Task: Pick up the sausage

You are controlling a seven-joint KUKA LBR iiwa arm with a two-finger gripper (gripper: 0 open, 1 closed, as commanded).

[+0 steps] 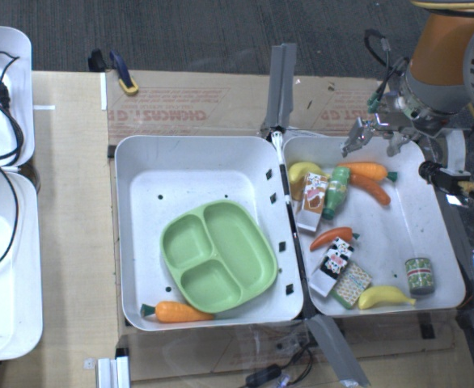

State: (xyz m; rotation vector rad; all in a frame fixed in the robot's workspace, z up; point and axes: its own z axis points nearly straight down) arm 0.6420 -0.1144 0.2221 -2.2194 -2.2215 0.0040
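Sausage (pixel 372 190) is lying in the right bin (pixel 435 241), just under a carrot (pixel 368 170) and beside a green bottle (pixel 335 193) | My gripper (pixel 378 137) is hovering over the bin's far edge, jaws apart, gripping nothing | Green plate (pixel 218 255) is sitting in the left bin (pixel 188 168)

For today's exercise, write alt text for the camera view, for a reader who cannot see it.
A gripper hovers open over the far edge of the right bin, holding nothing; a sausage lies below among toy food. The left bin holds a green plate and a carrot.
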